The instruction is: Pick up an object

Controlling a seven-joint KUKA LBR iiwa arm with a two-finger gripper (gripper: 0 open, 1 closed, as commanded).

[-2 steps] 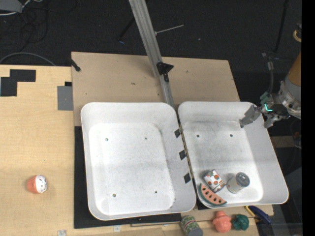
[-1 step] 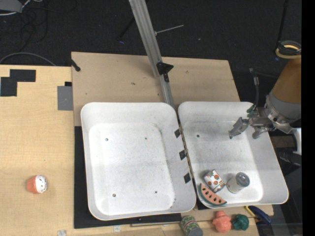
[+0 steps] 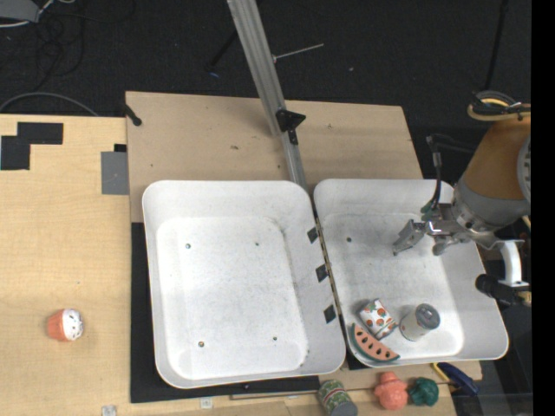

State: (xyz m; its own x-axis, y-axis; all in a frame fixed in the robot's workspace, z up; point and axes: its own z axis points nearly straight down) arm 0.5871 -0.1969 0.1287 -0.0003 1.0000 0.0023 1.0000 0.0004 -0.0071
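Note:
In the right bin (image 3: 381, 211), near its front edge, lie a red-and-white patterned can (image 3: 376, 317), a grey cylinder with a round cap (image 3: 421, 321) and a watermelon-slice toy (image 3: 375, 345). My gripper (image 3: 418, 248) hangs over the right half of this bin, well behind those objects. Its two fingers (image 3: 404, 240) are spread open and nothing is between them. The grey wrist with the orange band (image 3: 499, 167) reaches in from the right.
The left bin (image 3: 173, 202) sits beside the right one. A slanted metal rail (image 3: 264, 76) runs to the gap between the bins. In front of the right bin lie a dark can (image 3: 334, 397), a pink toy (image 3: 390, 391) and a green toy (image 3: 423, 392). An orange ball (image 3: 65, 325) rests far left.

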